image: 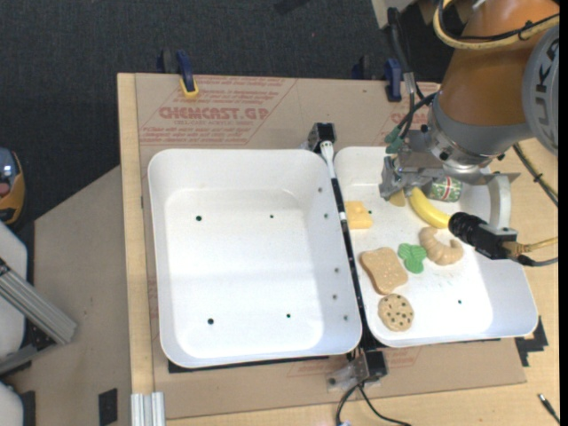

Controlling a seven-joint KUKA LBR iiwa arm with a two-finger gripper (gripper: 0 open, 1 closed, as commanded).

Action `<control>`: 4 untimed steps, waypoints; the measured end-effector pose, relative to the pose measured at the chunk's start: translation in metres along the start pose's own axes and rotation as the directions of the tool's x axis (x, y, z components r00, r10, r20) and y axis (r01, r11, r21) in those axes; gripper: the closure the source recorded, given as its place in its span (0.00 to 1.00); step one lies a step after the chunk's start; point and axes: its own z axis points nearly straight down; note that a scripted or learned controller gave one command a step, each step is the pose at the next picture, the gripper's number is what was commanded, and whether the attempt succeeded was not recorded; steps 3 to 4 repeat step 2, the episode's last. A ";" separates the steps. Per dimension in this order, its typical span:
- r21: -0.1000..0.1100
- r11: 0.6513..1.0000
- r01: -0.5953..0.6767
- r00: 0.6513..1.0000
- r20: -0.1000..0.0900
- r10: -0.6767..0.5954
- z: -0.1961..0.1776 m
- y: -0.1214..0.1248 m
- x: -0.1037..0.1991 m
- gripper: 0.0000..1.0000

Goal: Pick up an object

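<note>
The right bin (497, 313) holds several toy foods: a yellow cheese block (358, 216), a slice of bread (383, 269), a chocolate-chip cookie (396, 312), a green leafy piece (412, 257), a tan curled pastry (442, 246), a yellow banana (428, 209) and a green-labelled can (446, 188). My gripper (398, 185) hangs low over the bin's far end, just left of the can and banana, beneath the orange-banded wrist. The wrist body covers most of the can.
The left bin (240, 256) sits beside the right one, with a black clip (321, 136) at the far end of their shared rim. Blue clamps (185, 67) hold the cardboard sheet at its far edge. A black cable connector (475, 233) hangs over the right bin.
</note>
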 end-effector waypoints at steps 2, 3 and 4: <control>0.007 1.000 -0.001 1.000 -0.001 0.001 0.018 -0.077 0.030 1.00; 0.007 1.000 -0.001 1.000 -0.001 0.001 0.018 -0.077 0.030 1.00; 0.007 1.000 -0.001 1.000 -0.001 0.001 0.018 -0.077 0.030 1.00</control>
